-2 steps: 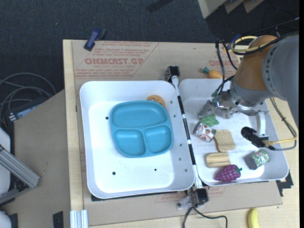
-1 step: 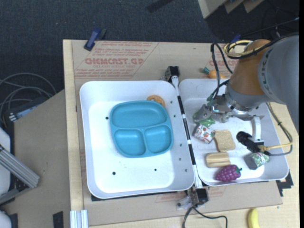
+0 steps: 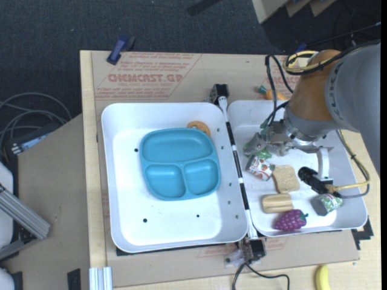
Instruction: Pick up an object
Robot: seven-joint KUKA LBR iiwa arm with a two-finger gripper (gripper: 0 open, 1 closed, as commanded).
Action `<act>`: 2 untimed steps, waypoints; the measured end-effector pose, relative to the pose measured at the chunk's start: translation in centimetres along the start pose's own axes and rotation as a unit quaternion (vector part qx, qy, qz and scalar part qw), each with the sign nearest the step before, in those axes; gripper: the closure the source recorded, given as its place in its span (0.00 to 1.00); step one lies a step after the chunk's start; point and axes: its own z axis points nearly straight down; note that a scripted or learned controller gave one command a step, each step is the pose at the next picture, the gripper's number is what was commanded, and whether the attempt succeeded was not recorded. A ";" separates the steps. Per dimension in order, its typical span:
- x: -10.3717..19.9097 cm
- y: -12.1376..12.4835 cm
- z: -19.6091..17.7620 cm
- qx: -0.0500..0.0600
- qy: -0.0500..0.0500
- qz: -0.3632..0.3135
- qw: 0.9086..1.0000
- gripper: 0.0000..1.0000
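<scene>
My gripper (image 3: 259,148) is low in the right bin (image 3: 351,219), near its left wall, with the grey arm reaching in from the right. Right beneath and in front of it lies a small red, white and green carton (image 3: 261,168); whether the gripper touches it is hidden. Beside the carton sits a tan bread slice (image 3: 285,179). Further forward lie a tan bun (image 3: 277,203) and a bunch of purple grapes (image 3: 290,220). A small green and grey item (image 3: 327,204) lies at the right.
The left bin (image 3: 121,180) holds a blue divided tray (image 3: 179,163) and a round brown cookie (image 3: 198,127) at its far edge. The divider wall between the bins runs just left of the gripper. A yellow item (image 3: 322,278) lies off the bench's front edge.
</scene>
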 end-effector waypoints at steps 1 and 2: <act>-1.1 3.4 0.0 -0.001 -0.001 0.000 1.000 0.00; -7.3 4.9 -0.1 -0.002 -0.002 0.001 1.000 0.00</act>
